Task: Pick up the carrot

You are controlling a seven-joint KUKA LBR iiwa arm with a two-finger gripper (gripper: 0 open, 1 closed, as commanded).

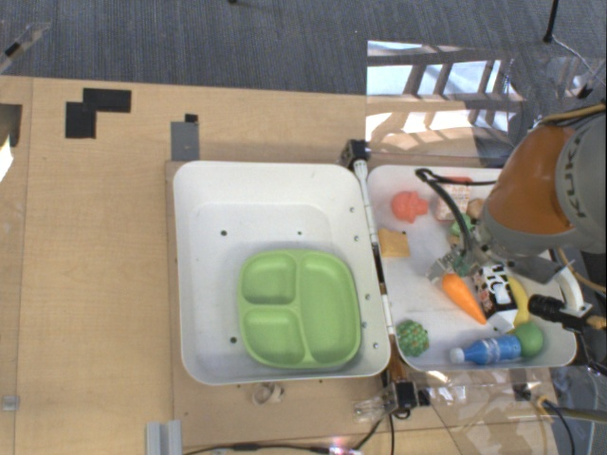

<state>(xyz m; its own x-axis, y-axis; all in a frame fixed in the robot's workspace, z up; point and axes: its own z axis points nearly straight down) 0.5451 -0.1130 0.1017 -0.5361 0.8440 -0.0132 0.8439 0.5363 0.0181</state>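
Overhead, you look down at a slant on a pale wood counter [95, 282] carrying two shallow white bins side by side. Much of the right bin [417, 306] is hard for you to read: the grey arm [541, 183] with its orange band comes in from the right and covers the bin's upper right part. The jaws [462, 254] sit low in that clutter, just above the carrot, and you cannot tell whether they are apart or together. The carrot [464, 296] lies on the right bin's floor, orange, angled with its thick end down and to the right, nothing gripping it that you can see. Near it you find a pink lump [410, 206], a tan square [394, 245], a green ball [412, 335] and a blue bottle [488, 351]. The left bin [204, 254] holds a green divided plate [300, 308]. Beyond the counter lies grey carpet [285, 27], and black marks [95, 110] sit on the counter's far left.
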